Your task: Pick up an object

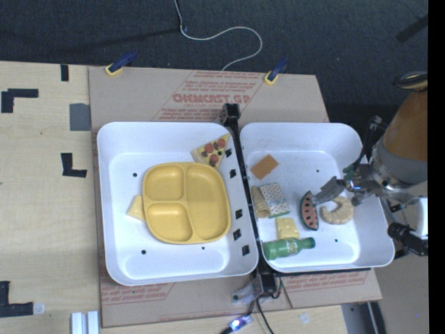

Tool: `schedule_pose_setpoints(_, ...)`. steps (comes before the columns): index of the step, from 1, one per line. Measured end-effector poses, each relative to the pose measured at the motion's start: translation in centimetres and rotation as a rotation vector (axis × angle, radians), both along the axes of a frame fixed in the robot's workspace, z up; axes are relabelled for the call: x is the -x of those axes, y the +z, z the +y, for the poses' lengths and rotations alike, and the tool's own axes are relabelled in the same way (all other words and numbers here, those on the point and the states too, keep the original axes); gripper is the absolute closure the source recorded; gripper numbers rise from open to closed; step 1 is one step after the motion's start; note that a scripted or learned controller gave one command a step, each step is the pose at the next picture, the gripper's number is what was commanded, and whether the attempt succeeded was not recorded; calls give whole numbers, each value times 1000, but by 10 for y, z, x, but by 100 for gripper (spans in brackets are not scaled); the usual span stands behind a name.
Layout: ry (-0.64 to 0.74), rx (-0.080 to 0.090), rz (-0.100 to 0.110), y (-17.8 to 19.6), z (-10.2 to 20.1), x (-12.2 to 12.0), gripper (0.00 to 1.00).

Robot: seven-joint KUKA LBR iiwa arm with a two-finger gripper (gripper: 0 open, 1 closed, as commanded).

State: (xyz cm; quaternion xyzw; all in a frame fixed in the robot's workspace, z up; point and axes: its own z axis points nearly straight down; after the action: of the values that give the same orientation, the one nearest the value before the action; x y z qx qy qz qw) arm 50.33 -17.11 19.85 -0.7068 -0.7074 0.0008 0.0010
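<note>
- The claw (332, 195) hangs over the right bin (306, 134); I cannot tell if it is open or closed.
- It is just beside the watermelon slice (309, 211) and the beige ring (338, 213).
- The yellow plate (186, 202) lies in the left bin (115, 186).

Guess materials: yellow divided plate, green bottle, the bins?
Yellow divided plate: likely moulded plastic, matte, going by its even colour and soft rounded dividers.
Green bottle: probably toy plastic, slightly glossy, with a pale label band.
Bins: white and smooth, with rounded corners and a faint sheen; they look like formed plastic, though coated metal is possible.
</note>
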Motion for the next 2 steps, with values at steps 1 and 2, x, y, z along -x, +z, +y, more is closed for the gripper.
schedule_pose_setpoints(1,-1,-1,4,-64,1,4,0)
schedule_pose_setpoints(2,-4,6,-9,-112,-1,2,0)
